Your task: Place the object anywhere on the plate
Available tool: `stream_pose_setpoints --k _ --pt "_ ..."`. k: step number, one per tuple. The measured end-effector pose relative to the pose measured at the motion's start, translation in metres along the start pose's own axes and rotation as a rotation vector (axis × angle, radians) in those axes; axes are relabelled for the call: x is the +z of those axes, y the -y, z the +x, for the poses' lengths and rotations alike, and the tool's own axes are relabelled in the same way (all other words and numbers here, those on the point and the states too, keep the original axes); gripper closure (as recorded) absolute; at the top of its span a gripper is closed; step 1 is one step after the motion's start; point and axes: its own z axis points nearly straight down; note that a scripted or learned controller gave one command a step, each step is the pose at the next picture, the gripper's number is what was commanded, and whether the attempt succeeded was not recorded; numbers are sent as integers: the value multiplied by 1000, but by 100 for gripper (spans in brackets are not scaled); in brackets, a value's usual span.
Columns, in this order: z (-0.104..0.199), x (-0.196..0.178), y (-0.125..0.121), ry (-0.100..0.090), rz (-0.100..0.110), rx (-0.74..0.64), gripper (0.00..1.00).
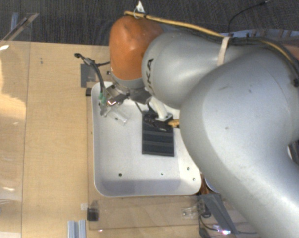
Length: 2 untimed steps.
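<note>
you've got a dark ribbed rectangular object (158, 140) lying flat inside the white bin (134, 185), right of its centre.

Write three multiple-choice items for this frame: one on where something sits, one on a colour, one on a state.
1. Where does the dark ridged block lie?
A. On the wooden bench outside the bin
B. In the white bin, right of its middle
C. On the carpet

2. What colour is the band above the arm's wrist?
A. Blue
B. Green
C. Orange

3. How does the block rest?
A. Flat on the bin floor
B. Lifted clear of the bin
C. Standing on end on the bench

Answers:
1 B: white bin floor shows to its left and below it.
2 C: the rounded section above the pincer is orange.
3 A: its ridged top faces the camera, with bin floor right up against its edges.
</note>
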Motion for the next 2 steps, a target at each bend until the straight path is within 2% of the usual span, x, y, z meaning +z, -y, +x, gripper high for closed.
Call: stream_pose_setpoints --k 1,2 --pt "22 30 67 3 -14 -66 100" --pt "-1 -74 7 5 -10 -446 100"
